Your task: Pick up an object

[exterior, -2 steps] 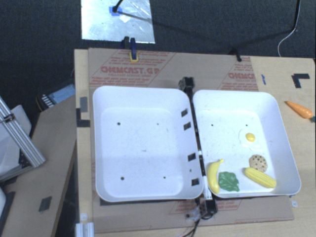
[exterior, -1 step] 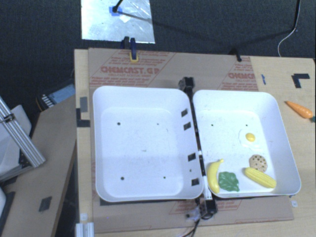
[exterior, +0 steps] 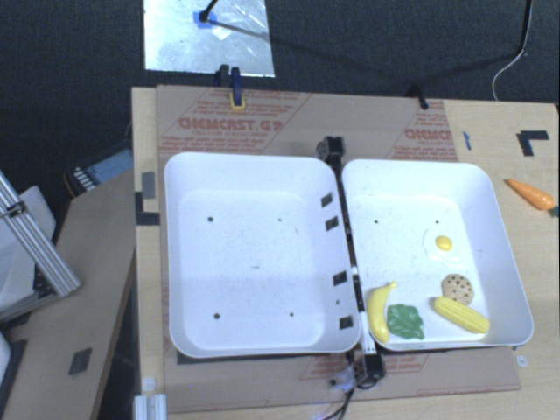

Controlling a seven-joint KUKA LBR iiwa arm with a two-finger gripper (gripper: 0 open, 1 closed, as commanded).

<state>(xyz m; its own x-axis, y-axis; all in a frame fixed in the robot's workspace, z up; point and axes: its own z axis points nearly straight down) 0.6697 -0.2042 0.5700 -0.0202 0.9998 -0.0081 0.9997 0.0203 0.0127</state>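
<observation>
Two shallow white bins sit side by side on the bench [exterior: 262, 121]. The right bin [exterior: 490, 199] holds five things near its front edge: a fried egg [exterior: 442, 244] toward the middle right, a cookie [exterior: 457, 287] just below it, a corn cob [exterior: 461, 315] in front of the cookie, a banana [exterior: 378, 311] by the left wall, and a green leaf [exterior: 405, 321] touching the banana. A carrot [exterior: 531, 193] lies on the bench, right of this bin. The left bin [exterior: 175, 234] stands beside it. The state of the jaws cannot be told

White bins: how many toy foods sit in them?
5, all in the right bin: fried egg, cookie, corn, banana, green leaf.
</observation>
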